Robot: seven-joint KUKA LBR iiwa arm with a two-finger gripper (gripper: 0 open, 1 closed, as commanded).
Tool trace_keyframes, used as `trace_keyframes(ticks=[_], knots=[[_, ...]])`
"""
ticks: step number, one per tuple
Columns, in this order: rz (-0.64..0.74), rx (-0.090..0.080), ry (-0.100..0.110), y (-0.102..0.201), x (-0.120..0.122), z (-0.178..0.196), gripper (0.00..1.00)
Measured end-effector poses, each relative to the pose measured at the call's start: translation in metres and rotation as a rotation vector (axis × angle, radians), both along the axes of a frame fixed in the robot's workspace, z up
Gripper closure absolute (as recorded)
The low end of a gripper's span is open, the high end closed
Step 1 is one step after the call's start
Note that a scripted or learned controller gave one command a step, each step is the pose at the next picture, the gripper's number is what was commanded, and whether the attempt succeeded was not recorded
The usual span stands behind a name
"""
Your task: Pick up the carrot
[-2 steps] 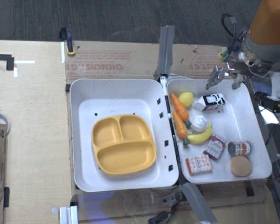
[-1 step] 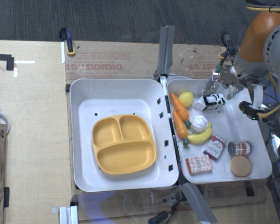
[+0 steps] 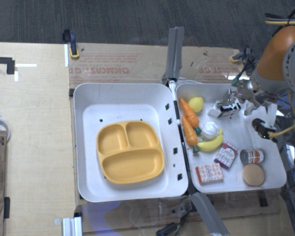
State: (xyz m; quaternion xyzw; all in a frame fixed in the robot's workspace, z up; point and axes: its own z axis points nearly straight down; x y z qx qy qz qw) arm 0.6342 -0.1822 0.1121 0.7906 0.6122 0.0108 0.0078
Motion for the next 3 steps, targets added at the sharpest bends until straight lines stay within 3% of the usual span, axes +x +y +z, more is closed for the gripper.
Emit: trace_keyframes(ticks=[1, 2, 3], knots=[[-0.085, 0.001, -0.008, -0.020, -0.077, -0.004, 0.00], [-0.122, 0.002, 0.027, -0.027, -0.045, 0.018, 0.00], [-0.228, -0.001, -0.003, 0.000, -0.146, -0.007, 0.00]])
